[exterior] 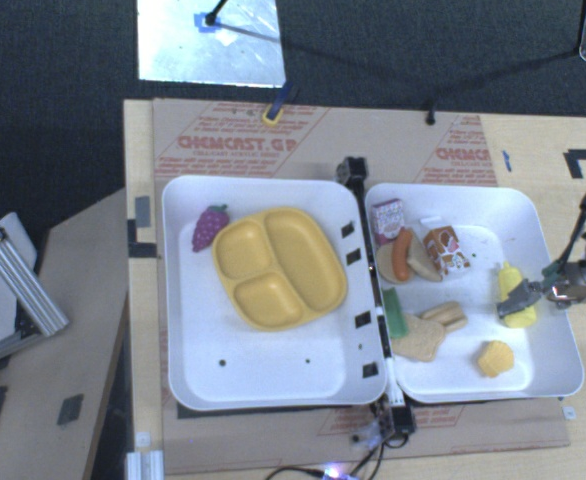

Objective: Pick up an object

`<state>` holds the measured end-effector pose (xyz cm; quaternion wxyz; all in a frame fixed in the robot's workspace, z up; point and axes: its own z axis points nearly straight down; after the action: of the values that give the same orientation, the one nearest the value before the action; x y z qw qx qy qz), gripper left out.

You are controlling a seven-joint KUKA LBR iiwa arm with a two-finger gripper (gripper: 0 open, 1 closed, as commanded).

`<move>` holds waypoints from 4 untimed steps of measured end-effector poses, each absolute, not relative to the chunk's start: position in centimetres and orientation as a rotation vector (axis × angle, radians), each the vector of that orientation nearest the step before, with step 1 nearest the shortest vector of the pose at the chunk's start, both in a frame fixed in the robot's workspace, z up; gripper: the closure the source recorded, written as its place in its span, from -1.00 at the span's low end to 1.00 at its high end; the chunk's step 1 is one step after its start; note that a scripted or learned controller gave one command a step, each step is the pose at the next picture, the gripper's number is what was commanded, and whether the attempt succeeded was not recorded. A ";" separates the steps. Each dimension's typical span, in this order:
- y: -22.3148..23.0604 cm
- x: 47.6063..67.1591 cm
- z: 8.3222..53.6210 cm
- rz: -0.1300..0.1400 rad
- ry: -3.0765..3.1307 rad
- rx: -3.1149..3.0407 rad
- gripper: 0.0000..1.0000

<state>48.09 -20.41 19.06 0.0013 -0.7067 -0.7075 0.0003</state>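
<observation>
The right bin [548,363] holds several toy foods. Among them are a pink-and-white carton [387,218], a sausage [403,255], an orange-and-white box [443,250], a green stick [394,313], tan bread pieces [430,330] and a yellow lump [495,358]. A yellow banana-like piece [510,279] lies near the bin's right wall. My gripper [519,300] comes in from the right edge and sits low over the middle of that yellow piece, covering part of it. The piece shows both above and below the gripper's dark tip.
The left bin [188,368] carries a yellow divided plate [276,266] with a purple grape bunch [209,227] beside it at its upper left. A black hinge strip [366,288] separates the bins. Cardboard lies under both bins.
</observation>
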 end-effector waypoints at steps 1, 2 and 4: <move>-20.0 47.6 13.0 0.001 -2.221 -2.218 -1.00; -20.0 47.6 8.2 0.000 -2.222 -2.219 -1.00; -19.7 47.4 13.9 -0.003 -2.229 -2.220 1.00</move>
<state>47.42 -19.67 13.95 -0.0021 -0.7057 -0.7085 -0.0010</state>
